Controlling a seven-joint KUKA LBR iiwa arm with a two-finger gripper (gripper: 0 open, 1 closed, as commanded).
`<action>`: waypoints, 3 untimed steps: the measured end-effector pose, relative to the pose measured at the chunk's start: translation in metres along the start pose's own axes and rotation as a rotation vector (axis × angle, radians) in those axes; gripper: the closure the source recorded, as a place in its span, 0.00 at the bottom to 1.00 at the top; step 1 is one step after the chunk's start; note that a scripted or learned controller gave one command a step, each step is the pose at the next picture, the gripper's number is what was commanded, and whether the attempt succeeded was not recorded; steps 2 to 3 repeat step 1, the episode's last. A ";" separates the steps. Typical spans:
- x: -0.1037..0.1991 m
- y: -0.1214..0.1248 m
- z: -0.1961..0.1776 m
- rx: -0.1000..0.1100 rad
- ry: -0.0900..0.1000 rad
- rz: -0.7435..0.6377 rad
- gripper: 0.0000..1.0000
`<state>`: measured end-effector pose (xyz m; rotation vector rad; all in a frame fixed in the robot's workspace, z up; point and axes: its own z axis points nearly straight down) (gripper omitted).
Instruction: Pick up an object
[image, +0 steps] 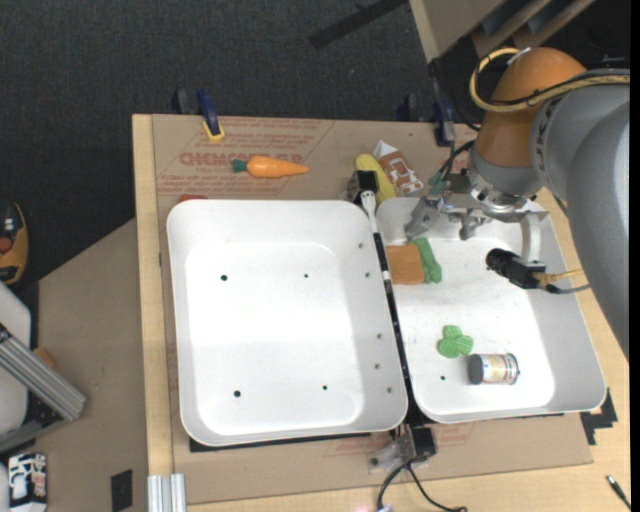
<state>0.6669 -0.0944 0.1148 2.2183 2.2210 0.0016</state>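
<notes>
pincer: (440, 222) hangs low over the far end of the right bin (560, 330). Wrist hardware clutters it, so I cannot tell if it is open or closed. Nothing visibly gripped.
nearest target: brown block (405, 265), just beside the pincer, offset toward the left bin (270, 320) and a bit nearer the camera. It lies flat, close to the wall between the bins.
touching it: green stick (428, 258), along the block's pincer-side edge.
farther out: green leafy toy (455, 343) and a small can (493, 369) on its side, near each other and well apart from the pincer at the bin's near end.
outside bins: toy carrot (272, 168) and toy banana (372, 170) on the counter (160, 300), beyond the pincer. Poor picks, I'd say.
step: approach, no grasp yet (my read).
how to do it well: pick one item, not the block and stick together. Centre over the block and clear the bin wall. Straddle its short sides, descend straight, close, then lift and check. The can may roll, so the block looks safer.
arm (590, 150): enters from the view's right. Orange band (525, 85) sits above the wrist, and the wrist points down into the bin, leaning toward the left bin.
</notes>
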 end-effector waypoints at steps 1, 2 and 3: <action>0.000 0.000 0.000 0.000 0.000 0.000 0.00; 0.000 0.000 0.000 0.000 0.000 0.000 0.00; 0.000 0.000 0.000 0.000 0.000 0.000 0.00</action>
